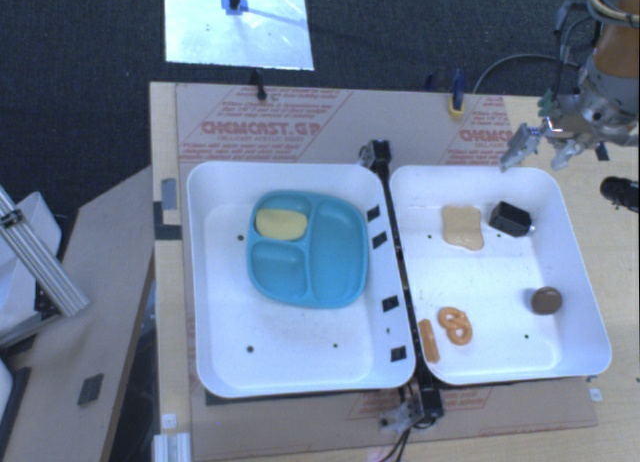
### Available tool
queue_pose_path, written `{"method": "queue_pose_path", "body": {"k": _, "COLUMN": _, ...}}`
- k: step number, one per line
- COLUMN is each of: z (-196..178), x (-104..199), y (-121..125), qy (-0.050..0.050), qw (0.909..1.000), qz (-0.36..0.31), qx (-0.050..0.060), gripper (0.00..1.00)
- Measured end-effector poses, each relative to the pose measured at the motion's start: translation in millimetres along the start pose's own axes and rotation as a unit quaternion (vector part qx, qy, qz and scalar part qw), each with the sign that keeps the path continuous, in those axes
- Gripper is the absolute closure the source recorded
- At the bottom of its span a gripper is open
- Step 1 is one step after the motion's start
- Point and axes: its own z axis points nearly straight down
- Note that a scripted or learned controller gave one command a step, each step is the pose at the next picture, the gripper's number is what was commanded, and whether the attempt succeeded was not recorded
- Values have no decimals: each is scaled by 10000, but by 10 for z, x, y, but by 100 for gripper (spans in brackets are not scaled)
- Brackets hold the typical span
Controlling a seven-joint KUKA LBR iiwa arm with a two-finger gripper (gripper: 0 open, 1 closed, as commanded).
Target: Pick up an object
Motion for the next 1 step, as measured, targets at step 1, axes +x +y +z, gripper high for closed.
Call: {"method": "queue_pose_path", "body": {"k": 1, "z": -78, "x": 10, "y": 17, "qy": -9, "qw": 10000, "qz": -13, "qx": -55, "gripper": 0}}
